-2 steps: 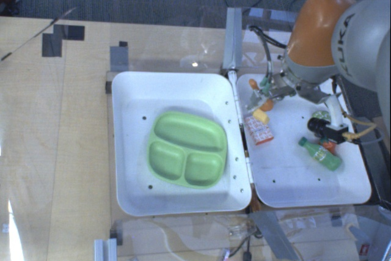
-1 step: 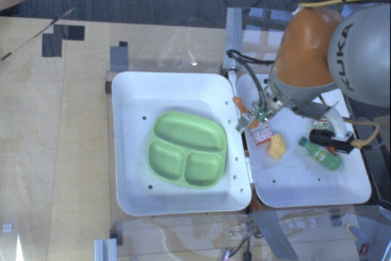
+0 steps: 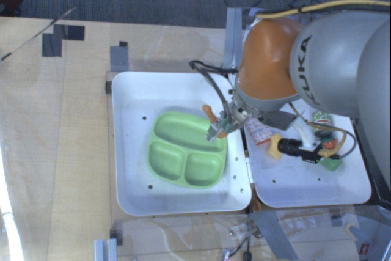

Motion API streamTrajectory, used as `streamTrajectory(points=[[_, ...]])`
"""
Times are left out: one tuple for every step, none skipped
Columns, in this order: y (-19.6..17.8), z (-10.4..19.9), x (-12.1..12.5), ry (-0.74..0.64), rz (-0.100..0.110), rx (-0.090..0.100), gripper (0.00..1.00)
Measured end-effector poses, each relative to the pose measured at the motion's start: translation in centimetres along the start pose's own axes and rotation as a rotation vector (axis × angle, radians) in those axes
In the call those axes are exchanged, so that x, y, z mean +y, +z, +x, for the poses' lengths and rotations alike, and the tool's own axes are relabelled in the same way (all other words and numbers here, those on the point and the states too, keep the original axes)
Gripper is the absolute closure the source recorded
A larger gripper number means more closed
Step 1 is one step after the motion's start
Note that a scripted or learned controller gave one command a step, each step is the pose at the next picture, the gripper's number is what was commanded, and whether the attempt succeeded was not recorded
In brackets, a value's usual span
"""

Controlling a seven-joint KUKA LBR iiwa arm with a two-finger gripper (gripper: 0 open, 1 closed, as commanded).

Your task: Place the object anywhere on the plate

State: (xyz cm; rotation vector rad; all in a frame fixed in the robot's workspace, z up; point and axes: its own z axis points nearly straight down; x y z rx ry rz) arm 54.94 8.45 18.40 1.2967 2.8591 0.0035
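A light green divided plate (image 3: 185,156) with three compartments lies in the left white bin (image 3: 131,150). My gripper (image 3: 216,131) hangs over the plate's upper right rim, under the arm's orange band. A small orange thing (image 3: 209,112) pokes out just up and left of the gripper, over the bin floor beside the plate's far edge. Whether the gripper holds it is hidden by the wrist.
The right white bin (image 3: 305,186) holds a red and white packet (image 3: 258,130), a green piece (image 3: 330,162) and a few small colourful items near its far right side. The grey arm covers much of that bin. Wooden bench lies to the left.
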Motion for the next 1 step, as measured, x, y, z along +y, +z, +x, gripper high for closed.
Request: streamTrajectory(points=[[-0.01, -0.04, -0.03, 0.001, 0.000, 0.000, 0.00]])
